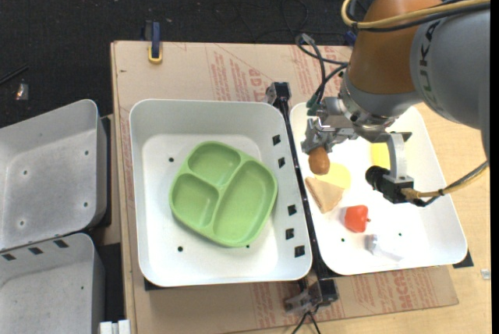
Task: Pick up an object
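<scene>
In the right bin (pixel 437 246), my gripper (pixel 318 143) hangs low near the left wall. Directly under its tip is a small brown oval object (pixel 319 163), touching or nearly touching it; whether it is gripped is hidden by the gripper body. Just below lies a pale orange wedge (pixel 327 190). A red object (pixel 356 218) rests nearer the front, and a small grey-white piece (pixel 382 246) lies by the front edge. A yellow block (pixel 379 154) is partly covered by the arm's bracket.
The left bin (pixel 148 168) holds a green divided plate (pixel 224 193). The divider wall (pixel 295 176) between the bins runs right beside the gripper. The arm's orange-banded wrist (pixel 390 44) and a black fitting with a cable (pixel 390 186) overhang the right bin's back and middle.
</scene>
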{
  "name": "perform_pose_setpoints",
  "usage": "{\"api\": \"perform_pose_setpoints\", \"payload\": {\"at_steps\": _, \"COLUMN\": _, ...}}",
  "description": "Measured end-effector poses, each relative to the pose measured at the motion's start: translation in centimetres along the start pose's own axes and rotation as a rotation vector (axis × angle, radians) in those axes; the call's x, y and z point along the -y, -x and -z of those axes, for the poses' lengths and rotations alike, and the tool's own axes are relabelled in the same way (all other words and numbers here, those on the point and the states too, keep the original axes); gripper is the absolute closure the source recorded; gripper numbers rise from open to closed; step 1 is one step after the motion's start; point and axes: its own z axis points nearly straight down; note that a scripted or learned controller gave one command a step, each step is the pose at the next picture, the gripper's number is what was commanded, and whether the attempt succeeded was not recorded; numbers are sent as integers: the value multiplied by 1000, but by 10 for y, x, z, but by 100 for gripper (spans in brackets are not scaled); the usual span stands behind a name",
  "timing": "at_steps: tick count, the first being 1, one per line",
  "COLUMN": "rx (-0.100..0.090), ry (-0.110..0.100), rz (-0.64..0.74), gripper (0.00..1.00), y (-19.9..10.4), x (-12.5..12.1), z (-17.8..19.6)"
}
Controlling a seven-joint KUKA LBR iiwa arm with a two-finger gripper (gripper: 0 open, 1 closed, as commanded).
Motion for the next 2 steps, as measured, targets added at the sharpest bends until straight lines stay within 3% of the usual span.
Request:
{"api": "perform_pose_setpoints", "payload": {"at_steps": 1, "rx": 1, "ry": -1, "rz": 0, "gripper": 100, "y": -54, "x": 21, "z": -4}}
{"api": "perform_pose_setpoints", "payload": {"at_steps": 2, "rx": 1, "ry": -3, "rz": -1, "gripper": 100, "y": -90, "x": 62, "z": -14}}
